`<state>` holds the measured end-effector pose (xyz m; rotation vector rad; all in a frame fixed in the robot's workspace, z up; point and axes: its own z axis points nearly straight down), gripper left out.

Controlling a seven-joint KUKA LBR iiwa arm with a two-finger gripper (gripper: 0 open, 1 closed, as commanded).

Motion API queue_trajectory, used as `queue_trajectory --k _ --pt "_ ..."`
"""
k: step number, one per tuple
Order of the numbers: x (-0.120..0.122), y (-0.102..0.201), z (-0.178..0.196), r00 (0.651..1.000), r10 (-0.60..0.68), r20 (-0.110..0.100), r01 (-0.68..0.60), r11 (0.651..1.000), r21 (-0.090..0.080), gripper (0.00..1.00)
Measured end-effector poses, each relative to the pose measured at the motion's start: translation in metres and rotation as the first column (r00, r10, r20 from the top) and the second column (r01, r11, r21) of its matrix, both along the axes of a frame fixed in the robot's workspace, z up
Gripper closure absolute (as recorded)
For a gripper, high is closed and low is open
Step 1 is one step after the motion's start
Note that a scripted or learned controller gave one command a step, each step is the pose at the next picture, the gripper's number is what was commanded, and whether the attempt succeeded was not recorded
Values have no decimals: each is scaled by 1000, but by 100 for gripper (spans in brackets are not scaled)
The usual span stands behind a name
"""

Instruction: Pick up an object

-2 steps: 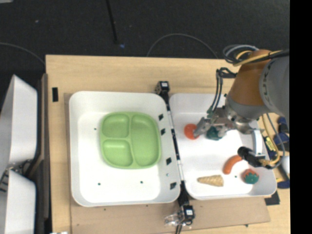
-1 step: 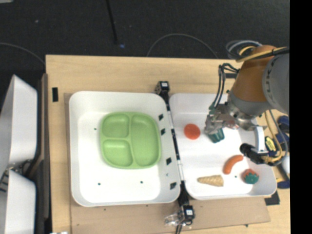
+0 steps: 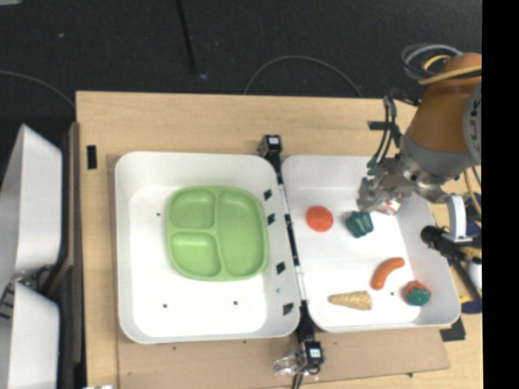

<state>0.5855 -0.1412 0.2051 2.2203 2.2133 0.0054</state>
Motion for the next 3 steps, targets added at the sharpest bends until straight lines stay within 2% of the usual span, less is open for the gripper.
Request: queue_trajectory --k 1,2,3 --pt "1 -1 35 1000 6 -1 -6 1000 1 100" --pt "19 49 34 1000 9 -5 -9 1000 2 100" --pt "27 110 29 1000 10 -5 -10 1000 2 100"
